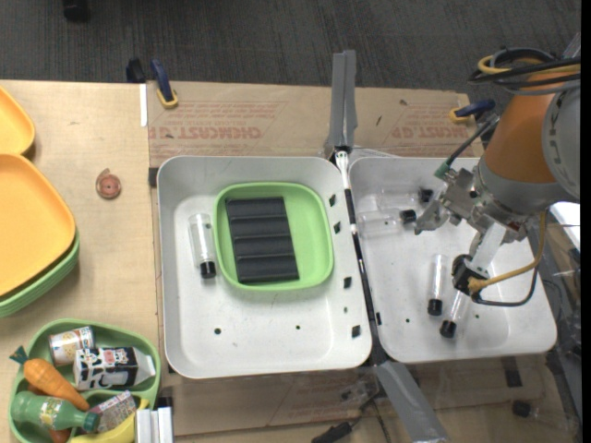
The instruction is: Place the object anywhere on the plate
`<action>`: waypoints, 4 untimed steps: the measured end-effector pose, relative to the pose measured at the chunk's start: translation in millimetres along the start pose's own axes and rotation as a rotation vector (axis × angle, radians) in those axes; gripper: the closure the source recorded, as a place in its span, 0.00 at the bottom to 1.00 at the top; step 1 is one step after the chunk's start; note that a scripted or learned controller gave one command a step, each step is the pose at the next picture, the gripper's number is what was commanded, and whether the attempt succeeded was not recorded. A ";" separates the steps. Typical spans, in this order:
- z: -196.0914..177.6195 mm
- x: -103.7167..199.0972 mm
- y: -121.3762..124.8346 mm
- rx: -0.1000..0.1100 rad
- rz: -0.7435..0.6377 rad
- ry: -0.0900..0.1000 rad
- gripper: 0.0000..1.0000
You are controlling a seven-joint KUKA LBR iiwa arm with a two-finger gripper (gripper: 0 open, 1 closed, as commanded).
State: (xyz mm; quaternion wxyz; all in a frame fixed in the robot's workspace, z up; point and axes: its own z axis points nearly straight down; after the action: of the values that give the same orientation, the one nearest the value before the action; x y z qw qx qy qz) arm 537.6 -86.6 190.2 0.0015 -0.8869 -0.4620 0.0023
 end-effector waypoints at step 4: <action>0.0 86.6 -134.8 -0.002 0.762 0.000 0.00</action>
State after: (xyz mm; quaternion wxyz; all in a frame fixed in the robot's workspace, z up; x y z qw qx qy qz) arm 476.8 61.6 190.5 -0.0004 -0.9951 -0.0993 0.0024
